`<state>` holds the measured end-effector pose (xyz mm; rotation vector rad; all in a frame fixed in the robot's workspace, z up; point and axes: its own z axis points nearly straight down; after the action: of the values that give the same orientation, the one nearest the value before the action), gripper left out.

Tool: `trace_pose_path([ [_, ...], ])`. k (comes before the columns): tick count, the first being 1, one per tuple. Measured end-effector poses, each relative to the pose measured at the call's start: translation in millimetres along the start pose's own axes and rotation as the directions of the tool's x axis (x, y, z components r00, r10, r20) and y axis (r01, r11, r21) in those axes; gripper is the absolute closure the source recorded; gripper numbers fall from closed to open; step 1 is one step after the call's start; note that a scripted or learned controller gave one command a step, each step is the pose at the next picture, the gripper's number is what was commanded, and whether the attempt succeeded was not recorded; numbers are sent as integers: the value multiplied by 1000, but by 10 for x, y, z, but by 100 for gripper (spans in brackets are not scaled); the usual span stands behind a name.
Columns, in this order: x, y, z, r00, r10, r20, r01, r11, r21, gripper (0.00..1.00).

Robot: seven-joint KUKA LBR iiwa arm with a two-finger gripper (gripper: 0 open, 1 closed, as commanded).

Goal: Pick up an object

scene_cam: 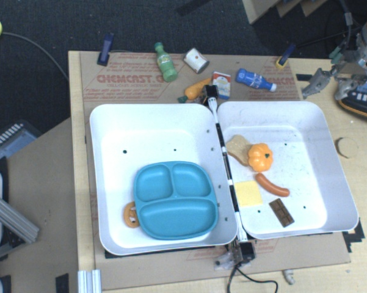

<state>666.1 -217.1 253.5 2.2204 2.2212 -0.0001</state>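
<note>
Orange pumpkin (260, 157), sausage (272, 184) and cheese (248, 193) lie in the right bin (330, 163) — nothing picked up yet. The pincer's state — I cannot tell.

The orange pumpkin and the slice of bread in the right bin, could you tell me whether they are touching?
Touching. The camera view shows the pumpkin overlapping the bread slice's right edge, with no gap between them.

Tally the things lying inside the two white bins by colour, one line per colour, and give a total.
Blue: 1, the divided plate in the left bin.
Orange: 2, the small pumpkin and the sausage in the right bin.
Yellow: 1, the cheese slice.
Brown or tan: 3, the pretzel beside the plate, the bread slice, the chocolate bar.
Total: 7
</note>
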Motion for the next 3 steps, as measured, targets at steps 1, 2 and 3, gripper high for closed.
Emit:
trace_pose_path([
  [1,581,-569,833,1000,-1,-2,1,1000,4,0],
  [2,1133,-799,1666,1000,-1,-1,1,1000,-2,0],
  [3,1200,-1192,1662,1000,1,0,-1,1000,-5,0],
])
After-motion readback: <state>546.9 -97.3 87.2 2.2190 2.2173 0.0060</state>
